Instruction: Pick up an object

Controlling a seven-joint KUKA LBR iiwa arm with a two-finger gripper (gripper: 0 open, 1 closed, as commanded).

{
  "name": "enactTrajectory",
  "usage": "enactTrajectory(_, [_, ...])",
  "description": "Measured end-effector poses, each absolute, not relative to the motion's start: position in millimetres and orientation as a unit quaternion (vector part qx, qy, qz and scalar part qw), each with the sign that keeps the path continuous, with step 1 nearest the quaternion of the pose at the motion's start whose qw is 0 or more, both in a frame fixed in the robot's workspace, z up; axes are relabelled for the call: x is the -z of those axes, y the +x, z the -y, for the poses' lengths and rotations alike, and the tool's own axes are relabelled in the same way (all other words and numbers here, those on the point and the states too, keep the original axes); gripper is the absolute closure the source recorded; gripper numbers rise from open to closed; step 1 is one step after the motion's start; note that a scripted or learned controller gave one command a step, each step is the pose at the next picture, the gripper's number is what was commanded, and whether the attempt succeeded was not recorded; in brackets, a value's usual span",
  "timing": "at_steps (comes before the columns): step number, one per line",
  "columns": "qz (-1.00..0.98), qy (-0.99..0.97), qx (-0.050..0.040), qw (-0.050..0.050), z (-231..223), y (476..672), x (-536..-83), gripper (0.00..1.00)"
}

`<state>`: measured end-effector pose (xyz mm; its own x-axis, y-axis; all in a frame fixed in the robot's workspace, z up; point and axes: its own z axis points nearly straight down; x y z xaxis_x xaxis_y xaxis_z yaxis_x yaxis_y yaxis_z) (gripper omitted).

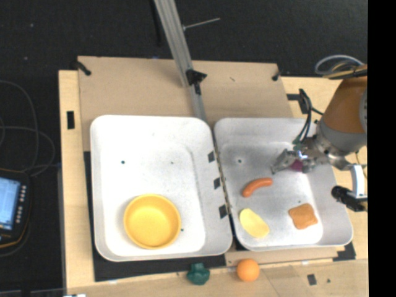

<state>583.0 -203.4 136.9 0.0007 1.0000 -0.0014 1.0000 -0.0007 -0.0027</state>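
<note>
My gripper (289,161) hangs over the upper right part of the right bin (247,135), just above and to the right of an orange sausage-shaped piece (257,186). A small purple patch (301,164) shows right at the gripper; I cannot tell whether it is a held object. A pale yellow oval piece (253,223) lies near the right bin's front left corner. A brown toast-like square (302,216) lies at its front right. In the left bin (148,141) a yellow bowl (152,220) sits at the front.
A slanted metal pole (179,42) runs from the top down to the gap between the bins. An orange ball (247,270) and a green object (198,274) lie on the bench in front of the bins. A tablet (9,206) sits at far left.
</note>
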Motion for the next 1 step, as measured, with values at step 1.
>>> enactTrajectory(1, [0.706,-0.708,0.0008,-0.002,204.4,584.7,-151.0,1.0])
